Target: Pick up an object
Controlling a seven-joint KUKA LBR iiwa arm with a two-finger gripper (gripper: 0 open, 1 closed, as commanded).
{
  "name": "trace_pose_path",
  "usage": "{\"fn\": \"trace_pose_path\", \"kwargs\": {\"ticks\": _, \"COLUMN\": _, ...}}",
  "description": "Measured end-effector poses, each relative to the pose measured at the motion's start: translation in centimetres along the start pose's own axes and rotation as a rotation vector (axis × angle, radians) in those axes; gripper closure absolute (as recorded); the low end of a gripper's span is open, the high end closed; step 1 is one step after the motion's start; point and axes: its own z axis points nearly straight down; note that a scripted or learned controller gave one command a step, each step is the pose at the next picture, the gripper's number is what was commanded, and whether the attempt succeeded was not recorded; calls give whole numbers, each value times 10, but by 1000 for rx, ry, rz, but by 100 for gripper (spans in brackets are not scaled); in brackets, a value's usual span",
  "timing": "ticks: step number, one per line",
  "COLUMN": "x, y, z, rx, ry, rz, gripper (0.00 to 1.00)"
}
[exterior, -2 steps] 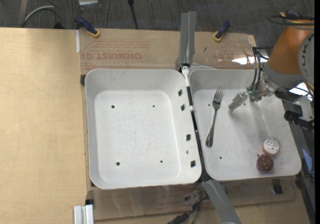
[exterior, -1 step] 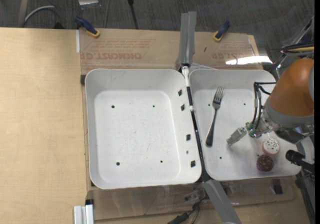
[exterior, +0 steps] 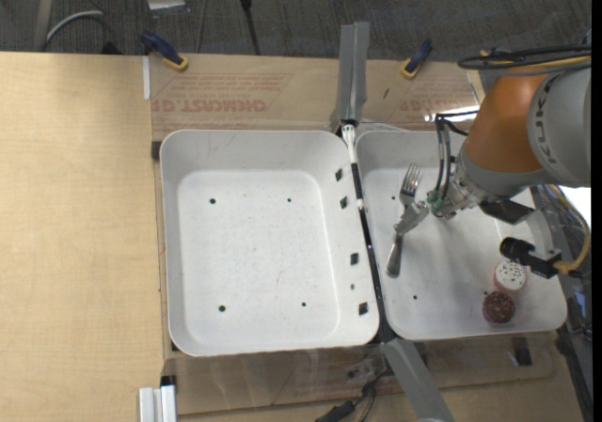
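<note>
Hidden: the grey arm (exterior: 527,129) with its orange band covers the right bin's (exterior: 451,317) upper right.
Jaws: the jaws' (exterior: 425,207) own state cannot be made out; their tip is small and blurred.
Fork: the silver metal fork (exterior: 403,218) lies in the right bin, tines toward 12 o'clock, its neck touching the tip at the tip's 9 o'clock.
Others: a white speckled round piece (exterior: 509,275) and a dark brown ball (exterior: 499,308) sit at the fork's 4 o'clock.
Left bin: the white plastic bin (exterior: 179,251) lies at 9 o'clock on the counter (exterior: 75,223).

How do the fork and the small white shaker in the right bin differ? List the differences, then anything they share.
The fork is long, thin and silvery; the white shaker is short and rounded. The fork is near the bin's left wall, beside the gripper; the shaker sits toward the right side. Both are in the right bin.
</note>
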Motion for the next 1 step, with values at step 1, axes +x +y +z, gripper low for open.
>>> {"fn": "trace_pose_path", "kwargs": {"ticks": 1, "x": -26, "y": 69, "z": 0, "rx": 0, "ry": -1, "rz": 50, "gripper": 0}}
